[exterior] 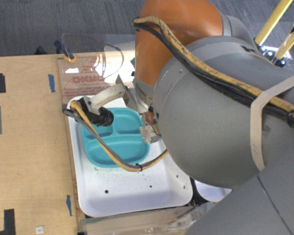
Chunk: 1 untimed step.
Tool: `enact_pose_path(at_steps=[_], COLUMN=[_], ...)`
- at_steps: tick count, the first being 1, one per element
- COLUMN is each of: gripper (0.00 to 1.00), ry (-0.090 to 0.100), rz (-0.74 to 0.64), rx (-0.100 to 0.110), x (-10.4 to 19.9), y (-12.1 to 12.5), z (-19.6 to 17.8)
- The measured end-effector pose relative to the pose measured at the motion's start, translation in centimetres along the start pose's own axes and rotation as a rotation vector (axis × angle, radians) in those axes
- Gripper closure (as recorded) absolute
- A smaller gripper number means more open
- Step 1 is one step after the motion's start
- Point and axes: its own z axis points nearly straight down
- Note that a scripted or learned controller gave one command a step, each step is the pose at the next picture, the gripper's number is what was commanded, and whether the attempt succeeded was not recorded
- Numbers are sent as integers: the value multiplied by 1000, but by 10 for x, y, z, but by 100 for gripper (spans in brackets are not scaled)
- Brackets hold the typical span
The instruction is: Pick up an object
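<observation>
A teal divided plate (113, 142) lies in the upper part of the left white bin (132, 196). My grey arm with its orange band (180, 21) reaches in from the right and hangs over the plate's right side. The gripper (147, 127) shows as a small metal part at the plate's right rim, mostly hidden under the wrist. A white bracket with a black cylinder (103, 117) sticks out to the left above the plate's upper compartment. A yellow-and-black cable (107, 152) loops across the plate.
The bin's bare white floor (126, 183) lies below the plate, with a few dark specks. A tan bench top (26, 148) lies to the left. A clear plastic sheet (91, 73) sits behind the bin. A sliver of the right bin (210, 191) shows under the arm.
</observation>
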Motion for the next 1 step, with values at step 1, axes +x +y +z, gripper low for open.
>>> enact_pose_path(at_steps=[1], gripper=[100], ry=[-17], rz=[-188], rx=[-3], x=[-8], y=[-1], z=[95])
